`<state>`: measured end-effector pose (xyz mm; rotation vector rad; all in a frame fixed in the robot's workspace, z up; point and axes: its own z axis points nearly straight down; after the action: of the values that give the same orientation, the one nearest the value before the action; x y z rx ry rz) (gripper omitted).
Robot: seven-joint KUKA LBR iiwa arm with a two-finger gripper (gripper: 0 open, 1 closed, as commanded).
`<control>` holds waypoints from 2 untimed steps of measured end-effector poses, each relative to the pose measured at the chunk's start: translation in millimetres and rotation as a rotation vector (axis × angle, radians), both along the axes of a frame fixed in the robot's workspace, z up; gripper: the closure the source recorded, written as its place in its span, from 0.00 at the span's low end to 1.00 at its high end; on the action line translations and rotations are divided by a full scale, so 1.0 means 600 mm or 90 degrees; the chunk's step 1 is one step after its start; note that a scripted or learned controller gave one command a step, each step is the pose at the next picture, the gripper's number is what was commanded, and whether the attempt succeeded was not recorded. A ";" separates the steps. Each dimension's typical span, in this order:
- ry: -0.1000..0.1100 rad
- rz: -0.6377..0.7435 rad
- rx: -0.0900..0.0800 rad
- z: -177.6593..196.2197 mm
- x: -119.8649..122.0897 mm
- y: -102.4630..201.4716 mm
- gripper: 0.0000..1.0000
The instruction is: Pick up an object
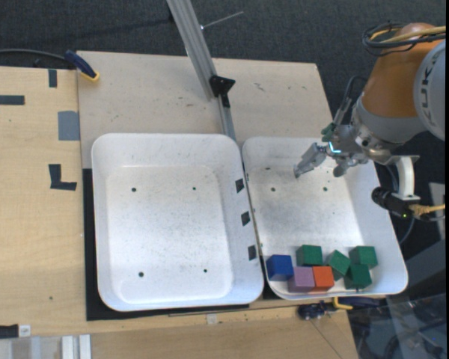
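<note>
The things I can pick from are a huddle of small blocks at the near end of the right bin (374, 223): a blue block (280, 266), a purple block (304, 278), an orange block (322, 277) and four green blocks (340, 262) around and behind them, most of them touching or just beside one another. My claw (320, 163) hangs over the far half of the same bin, well apart from the cluster, its two fingers spread wide with nothing between them.

My worry from here is the crowding. I judge that a straight descent onto the middle of the pile would put a finger on top of a neighbour rather than beside the target, or wedge two blocks together and shove the lot against the bin's near wall. The blue block looks the safest choice, since it sits at the left edge of the group with bare floor on one side, though it lies close to the bin's wall there.

Around this, the left bin (105, 200) lies alongside on the bench (30, 200), and a slanted metal pole (194, 40) crosses above the bins' far edge. Neither blocks the way to the blocks.
</note>
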<state>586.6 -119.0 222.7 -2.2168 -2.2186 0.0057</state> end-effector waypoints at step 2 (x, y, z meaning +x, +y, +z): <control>0.001 0.001 0.000 -0.100 0.001 0.011 0.00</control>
<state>586.9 -112.2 162.6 -2.2153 -2.2190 0.0084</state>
